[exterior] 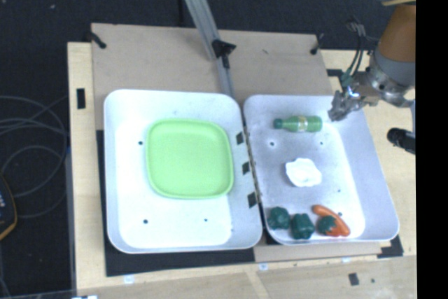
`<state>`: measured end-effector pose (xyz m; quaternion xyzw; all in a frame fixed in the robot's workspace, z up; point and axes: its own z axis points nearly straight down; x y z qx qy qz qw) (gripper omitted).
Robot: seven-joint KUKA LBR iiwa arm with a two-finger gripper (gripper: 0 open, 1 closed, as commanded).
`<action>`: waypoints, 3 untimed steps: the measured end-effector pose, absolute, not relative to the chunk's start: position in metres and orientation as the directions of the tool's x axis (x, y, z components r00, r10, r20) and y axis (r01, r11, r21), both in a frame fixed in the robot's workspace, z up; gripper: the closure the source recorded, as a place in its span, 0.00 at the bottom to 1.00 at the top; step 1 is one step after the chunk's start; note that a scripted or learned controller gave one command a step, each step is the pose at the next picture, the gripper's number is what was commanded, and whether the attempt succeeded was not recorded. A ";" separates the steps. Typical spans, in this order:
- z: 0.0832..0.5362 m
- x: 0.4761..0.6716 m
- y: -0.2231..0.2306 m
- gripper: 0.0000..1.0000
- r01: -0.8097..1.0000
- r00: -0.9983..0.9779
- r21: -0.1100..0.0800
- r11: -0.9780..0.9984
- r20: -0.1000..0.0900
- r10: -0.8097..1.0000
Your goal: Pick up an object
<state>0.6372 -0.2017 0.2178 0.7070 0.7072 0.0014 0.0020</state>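
Bins sit side by side on the bench. Going from the left, the left bin carries a light green square plate, which lies flat near its middle.

Next, the right bin holds several small things. A green bottle lies on its side near the far edge. A white crumpled lump rests about mid-bin. Along the near edge, two dark green pieces lie close together, and just right of them an orange, carrot-like toy sits toward the near right corner.

Furthest right, the gripper hangs over the far right corner of the right bin, just beside the bottle's cap end, with nothing visibly between its parts. Whether it is wide or narrow cannot be told here.
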 end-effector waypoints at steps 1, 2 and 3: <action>0.262 0.633 -0.205 1.00 1.000 0.000 0.005 0.000 -0.001 1.000; 0.270 0.614 -0.158 1.00 1.000 -0.003 0.002 0.003 0.001 1.000; 0.263 0.604 -0.112 1.00 1.000 -0.003 0.000 0.003 0.000 1.000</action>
